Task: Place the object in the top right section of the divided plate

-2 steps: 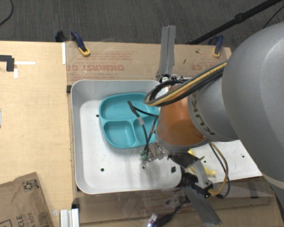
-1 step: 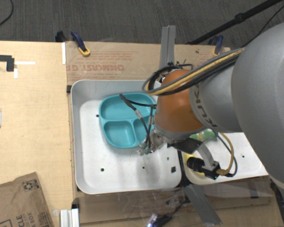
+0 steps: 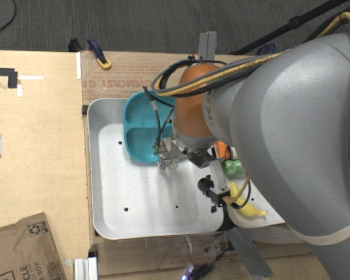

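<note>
Gripper [image 3: 168, 158]: I see it mid-frame, at the lower right edge of the teal divided plate [image 3: 139, 130]; I can't tell its jaw state.
Object: I cannot pick out any item between the jaws.
Plate: upper part of the white bin [image 3: 146, 209].
Toys: green piece [image 3: 234, 168] and yellow banana [image 3: 251, 210], lower right, beside the arm [image 3: 280, 127].

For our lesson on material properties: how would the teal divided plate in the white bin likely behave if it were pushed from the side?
The teal divided plate looks like moulded plastic, so it is probably stiff and light. It sits on the smooth floor of the white bin, so a push would likely slide it rather than tip it. Its raised rim might catch against the bin wall beside it.
</note>
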`<act>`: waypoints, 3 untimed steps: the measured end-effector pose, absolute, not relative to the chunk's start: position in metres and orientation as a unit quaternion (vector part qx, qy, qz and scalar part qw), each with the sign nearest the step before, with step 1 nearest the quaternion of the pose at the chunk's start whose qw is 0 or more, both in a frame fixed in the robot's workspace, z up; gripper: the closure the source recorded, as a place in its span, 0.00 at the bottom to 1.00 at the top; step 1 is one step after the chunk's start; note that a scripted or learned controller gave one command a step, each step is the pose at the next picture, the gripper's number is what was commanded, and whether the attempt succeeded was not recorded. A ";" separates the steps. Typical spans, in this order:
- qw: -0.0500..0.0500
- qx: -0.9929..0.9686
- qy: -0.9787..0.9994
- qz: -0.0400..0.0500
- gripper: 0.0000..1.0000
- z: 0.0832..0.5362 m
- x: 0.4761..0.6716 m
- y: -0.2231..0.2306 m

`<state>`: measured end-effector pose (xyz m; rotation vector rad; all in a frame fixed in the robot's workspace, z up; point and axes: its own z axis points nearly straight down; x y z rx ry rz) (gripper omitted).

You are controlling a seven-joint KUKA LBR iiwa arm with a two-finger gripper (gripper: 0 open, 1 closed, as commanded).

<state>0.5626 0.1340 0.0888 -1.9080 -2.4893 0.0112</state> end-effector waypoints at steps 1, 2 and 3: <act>0.000 -0.588 -0.809 0.002 1.00 0.190 0.589 0.064; 0.000 -0.589 -0.808 0.002 1.00 0.163 0.630 0.113; -0.001 -0.523 -0.852 0.001 1.00 0.186 0.660 0.163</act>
